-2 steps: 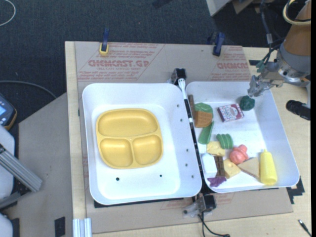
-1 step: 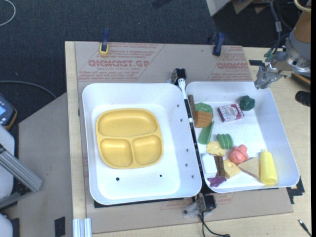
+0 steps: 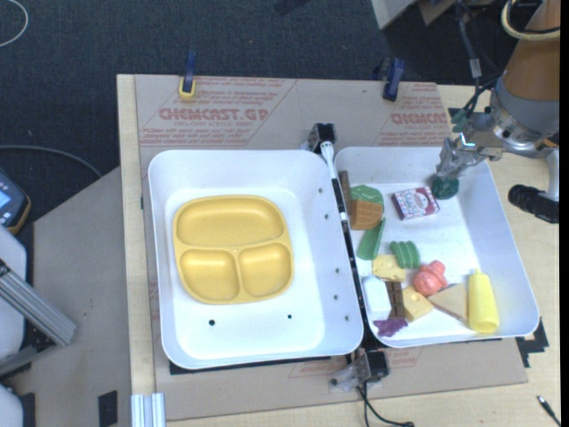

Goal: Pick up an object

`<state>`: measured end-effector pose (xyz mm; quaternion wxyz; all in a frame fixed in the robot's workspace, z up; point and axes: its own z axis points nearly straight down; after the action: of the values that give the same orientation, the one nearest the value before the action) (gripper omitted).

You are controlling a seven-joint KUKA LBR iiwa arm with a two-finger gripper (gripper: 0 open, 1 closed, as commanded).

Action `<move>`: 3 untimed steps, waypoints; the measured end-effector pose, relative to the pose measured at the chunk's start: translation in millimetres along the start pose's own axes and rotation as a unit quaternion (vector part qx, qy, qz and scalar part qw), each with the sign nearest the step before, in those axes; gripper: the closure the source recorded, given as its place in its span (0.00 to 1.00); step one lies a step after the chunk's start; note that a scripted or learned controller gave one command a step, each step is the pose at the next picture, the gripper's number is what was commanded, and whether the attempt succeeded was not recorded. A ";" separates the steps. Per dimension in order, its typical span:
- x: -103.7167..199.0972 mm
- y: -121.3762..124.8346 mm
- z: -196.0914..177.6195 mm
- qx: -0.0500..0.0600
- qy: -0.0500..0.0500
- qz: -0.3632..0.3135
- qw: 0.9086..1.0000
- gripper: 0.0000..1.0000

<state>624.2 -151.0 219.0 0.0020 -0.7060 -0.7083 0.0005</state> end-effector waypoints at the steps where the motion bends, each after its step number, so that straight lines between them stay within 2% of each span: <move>1: 43.7 -23.3 -11.0 -0.001 0.000 -0.001 1.000 1.00; 3: 129.2 -86.9 8.4 0.001 0.000 0.000 1.000 1.00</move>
<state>536.9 -22.2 211.2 0.0027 -0.7059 -0.7083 0.0010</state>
